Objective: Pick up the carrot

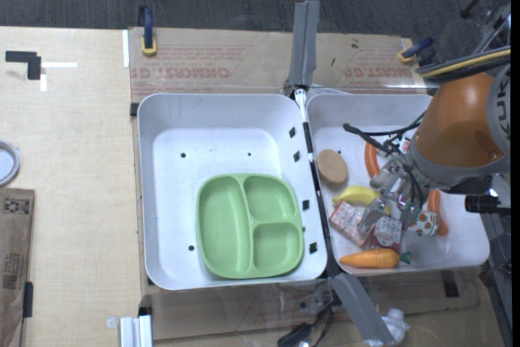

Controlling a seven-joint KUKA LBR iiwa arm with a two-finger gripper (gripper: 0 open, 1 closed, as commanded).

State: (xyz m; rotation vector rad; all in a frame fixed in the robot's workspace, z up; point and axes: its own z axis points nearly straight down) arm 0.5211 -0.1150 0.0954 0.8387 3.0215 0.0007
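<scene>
1. The carrot (370, 259) lies flat at the front edge of the right bin (455, 256), just beside a snack packet (348, 221).
2. The gripper (393, 199) hovers above the pile; I cannot tell whether the fingers are apart or together.
3. The carrot looks like a light, stiff, smooth toy; best gripped across its thick middle.
4. Count: 1 carrot, 1 banana (356, 195), 1 green tray (250, 225), 2 bins.

Both white bins (154, 175) are seen to be of smooth, faintly glossy plastic, and the green divided plate (249, 225) of matt plastic. The carrot (370, 259) is given a smooth, plastic-like sheen. The bench (65, 134) is faced in pale matt wood, with brown cardboard (219, 61) laid behind.
</scene>
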